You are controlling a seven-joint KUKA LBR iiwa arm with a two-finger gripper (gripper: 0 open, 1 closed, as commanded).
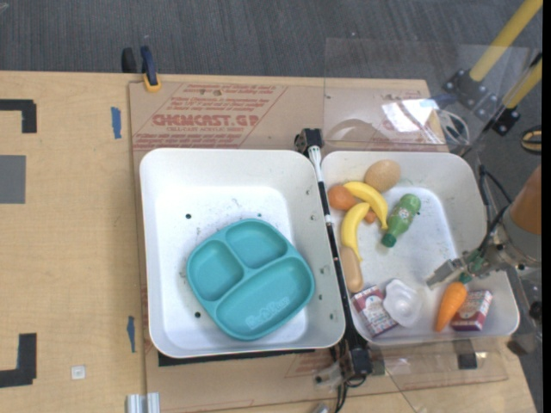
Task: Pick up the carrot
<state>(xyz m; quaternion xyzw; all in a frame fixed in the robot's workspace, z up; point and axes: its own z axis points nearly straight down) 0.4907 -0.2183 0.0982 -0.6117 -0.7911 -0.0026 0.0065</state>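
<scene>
Claw point(466, 271) fingers, spread apart, are being poised just above the carrot point(448, 305) lying in the right bin point(448, 169) beside a carton point(473, 310), which risks being nudged or pinched instead, spoiling the grasp.

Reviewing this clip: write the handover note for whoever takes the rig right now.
Hand: low in the right bin, at the carrot's green top; grip state unclear from this view.
Carrot: lying in the right bin's near right corner, between a white lump and a small carton.
Done: hand brought to the carrot.
Left: secure the grasp and lift; nothing shows the carrot off the floor yet.
</scene>
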